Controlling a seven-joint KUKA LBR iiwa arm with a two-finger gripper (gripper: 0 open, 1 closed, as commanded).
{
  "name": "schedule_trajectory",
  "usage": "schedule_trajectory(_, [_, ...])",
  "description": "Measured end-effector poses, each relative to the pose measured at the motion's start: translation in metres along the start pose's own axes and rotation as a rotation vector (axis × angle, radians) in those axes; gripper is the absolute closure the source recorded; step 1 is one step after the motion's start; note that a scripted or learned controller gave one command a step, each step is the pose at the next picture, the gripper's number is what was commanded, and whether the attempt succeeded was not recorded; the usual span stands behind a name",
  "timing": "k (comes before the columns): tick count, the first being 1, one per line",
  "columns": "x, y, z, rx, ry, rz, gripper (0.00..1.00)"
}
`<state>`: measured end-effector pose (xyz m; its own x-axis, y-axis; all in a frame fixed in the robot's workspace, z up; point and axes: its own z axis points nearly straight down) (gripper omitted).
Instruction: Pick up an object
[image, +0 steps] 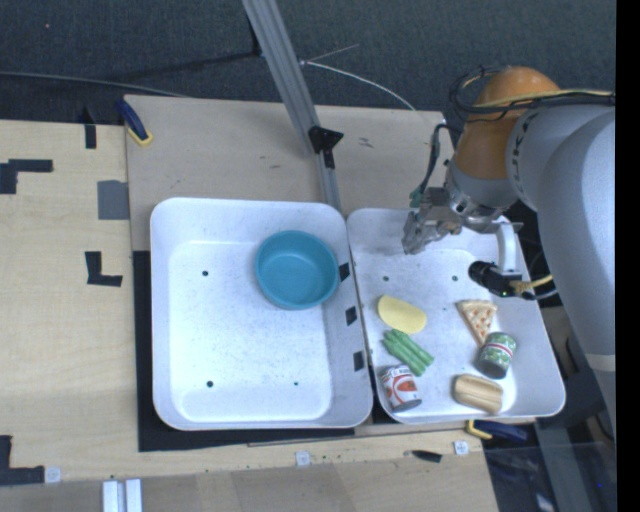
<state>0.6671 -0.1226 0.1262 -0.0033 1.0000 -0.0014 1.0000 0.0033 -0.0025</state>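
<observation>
A: Where's the arm?

B: The arm (560, 150) comes in from the right, orange band up top. The gripper (418, 238) hangs over the far-left corner of the right bin (375, 235), on bare bin floor. Nothing between the jaws. Can't tell from this angle whether the jaws are open or closed, they blur into one dark tip.

A: What's in that bin?

B: Six items, all in the near half, well apart from the gripper. Yellow lemon-shaped piece (401, 314) towards the left wall. Green bean pods (408, 351) just nearer than it, close beside it. Red-and-white can (401, 388) lying at the near-left corner, just beside the pods. Pizza slice (478, 320) on the right side. Green-labelled can (496, 354) just nearer than the slice, tilted. Bread roll (476, 392) at the near-right, just beside that can.

A: Left bin?

B: The left bin (200, 330) holds one blue bowl (296, 269), upright, in the far-right area near the shared edge.

A: Anything else on the table?

B: The table (60, 330) has black tape marks on the left. A grey pole (295, 95) slants down from the top to the seam between the bins. A blue-and-yellow clamp (135, 122) sits at the far-left corner of the board.
</observation>
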Motion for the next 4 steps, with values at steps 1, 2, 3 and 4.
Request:
schedule_trajectory(1, [0.000, 0.001, -0.064, -0.008, 0.000, 0.001, 1.00])
schedule_trajectory(2, [0.000, 0.002, -0.115, -0.007, 0.000, 0.001, 1.00])
schedule_trajectory(3, [0.044, -0.023, -0.102, 0.001, 0.002, -0.001, 1.00])
schedule_trajectory(4, [0.095, -0.047, -0.112, 0.000, 0.003, -0.003, 1.00])
